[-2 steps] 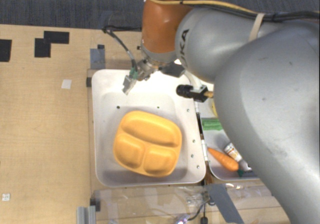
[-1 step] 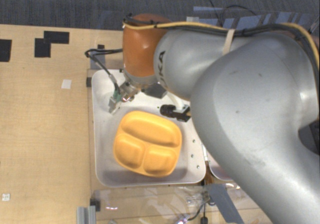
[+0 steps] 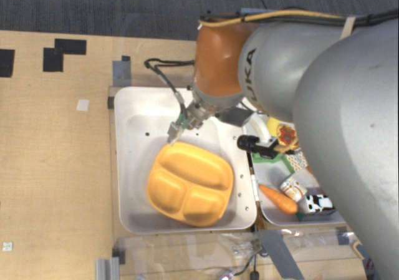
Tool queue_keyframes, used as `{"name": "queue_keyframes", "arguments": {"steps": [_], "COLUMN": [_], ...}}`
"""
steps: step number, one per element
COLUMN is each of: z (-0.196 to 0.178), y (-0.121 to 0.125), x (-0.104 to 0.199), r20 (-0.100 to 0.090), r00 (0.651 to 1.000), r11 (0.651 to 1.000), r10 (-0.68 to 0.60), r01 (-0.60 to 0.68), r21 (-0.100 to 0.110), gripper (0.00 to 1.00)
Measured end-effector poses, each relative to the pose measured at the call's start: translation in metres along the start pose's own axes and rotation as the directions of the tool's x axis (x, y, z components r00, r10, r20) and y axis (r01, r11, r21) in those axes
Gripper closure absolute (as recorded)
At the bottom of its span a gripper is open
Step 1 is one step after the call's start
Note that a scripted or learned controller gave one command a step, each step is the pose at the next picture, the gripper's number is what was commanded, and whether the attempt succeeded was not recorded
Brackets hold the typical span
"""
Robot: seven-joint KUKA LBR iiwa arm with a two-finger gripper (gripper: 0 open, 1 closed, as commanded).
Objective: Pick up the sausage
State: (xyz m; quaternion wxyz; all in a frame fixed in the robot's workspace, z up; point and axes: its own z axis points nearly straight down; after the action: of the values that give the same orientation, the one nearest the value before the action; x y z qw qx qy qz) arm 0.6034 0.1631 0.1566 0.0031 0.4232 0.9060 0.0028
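— Sausage anywhere? I can't pick one out; the arm (image 3: 312, 85) covers much of the right bin (image 3: 274, 215), so it may lie hidden there.

— And the gripper (image 3: 177, 128)?

— Low over the left bin (image 3: 131, 148), just at the far edge of the yellow tray (image 3: 190, 185). Whether it's released or clenched, I can't tell.

— What's visible on the right?

— A carrot (image 3: 278, 199) and small packets, tumbled loosely together.

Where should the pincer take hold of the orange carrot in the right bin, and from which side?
Probably across the middle of the carrot, coming straight down from above. It lies flat and slanted in the right bin, long and slim, so closing across its narrow width suits; a small can sits close beside it.
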Motion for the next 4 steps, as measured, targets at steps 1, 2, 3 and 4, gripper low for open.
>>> {"name": "queue_keyframes", "arguments": {"steps": [1,2,3,4], "z": [0.010,0.067,0.069,0.037], "y": [0.075,0.013,0.051,0.026], "x": [-0.010,-0.051,-0.039,-0.072], "r20": [-0.002,0.002,0.002,0.001], "r00": [0.998,0.998,0.980,0.924], "r11": [0.998,0.998,0.979,0.924], "r10": [-0.069,0.067,0.201,0.383], "r01": [0.069,-0.067,-0.201,-0.383], "r21": [0.002,-0.003,0.032,0.002], "gripper": [0.00,0.00,0.00,0.00]}}
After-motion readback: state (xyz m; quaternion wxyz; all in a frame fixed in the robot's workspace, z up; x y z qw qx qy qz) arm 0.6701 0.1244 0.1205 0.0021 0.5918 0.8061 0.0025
